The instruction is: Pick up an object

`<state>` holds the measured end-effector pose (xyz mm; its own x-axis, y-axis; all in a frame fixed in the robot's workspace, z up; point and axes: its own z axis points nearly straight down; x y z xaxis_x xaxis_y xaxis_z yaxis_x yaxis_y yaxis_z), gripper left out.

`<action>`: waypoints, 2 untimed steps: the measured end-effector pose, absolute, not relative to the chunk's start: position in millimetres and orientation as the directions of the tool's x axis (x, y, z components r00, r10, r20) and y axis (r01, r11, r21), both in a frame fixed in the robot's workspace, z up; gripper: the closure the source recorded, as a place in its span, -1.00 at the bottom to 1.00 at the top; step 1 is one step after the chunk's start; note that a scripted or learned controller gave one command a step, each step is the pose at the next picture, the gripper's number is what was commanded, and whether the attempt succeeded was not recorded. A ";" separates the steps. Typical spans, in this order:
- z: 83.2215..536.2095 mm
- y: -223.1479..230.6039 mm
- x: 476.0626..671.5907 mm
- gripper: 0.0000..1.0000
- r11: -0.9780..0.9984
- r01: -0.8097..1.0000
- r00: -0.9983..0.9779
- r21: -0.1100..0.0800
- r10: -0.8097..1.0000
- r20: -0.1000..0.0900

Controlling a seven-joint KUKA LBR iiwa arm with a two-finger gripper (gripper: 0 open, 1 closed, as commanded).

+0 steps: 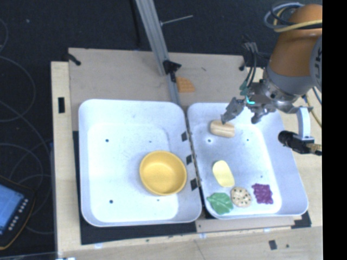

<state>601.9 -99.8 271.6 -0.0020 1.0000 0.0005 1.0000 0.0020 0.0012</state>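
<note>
— Tan bread-like piece point(222, 128), where? One, at the far end of the right bin point(282, 161), under the end effector point(245, 111), whose fingers are spread wide, gripping nothing.
— Others? Four near the front: yellow piece point(223, 173), green leaf point(219, 202), cookie point(240, 196), purple grapes point(263, 193); one yellow bowl point(162, 172) in the left bin point(103, 145)

No legible text, label or number anywhere.

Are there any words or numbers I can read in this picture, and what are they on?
No text can be read.
The blue screen at the lower left is too blurred to tell whether it shows words.
The bins, yellow bowl, cookie and other toy foods carry no labels I can make out.
</note>
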 end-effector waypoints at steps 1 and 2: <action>209.1 -97.3 599.5 -1.00 -0.002 1.000 0.002 -0.005 1.000 -0.002; 145.4 -97.7 598.9 -1.00 -0.002 1.000 0.002 -0.006 1.000 -0.002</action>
<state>598.9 -97.7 145.4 0.0020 1.0000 -0.0019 1.0000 -0.0020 -0.0058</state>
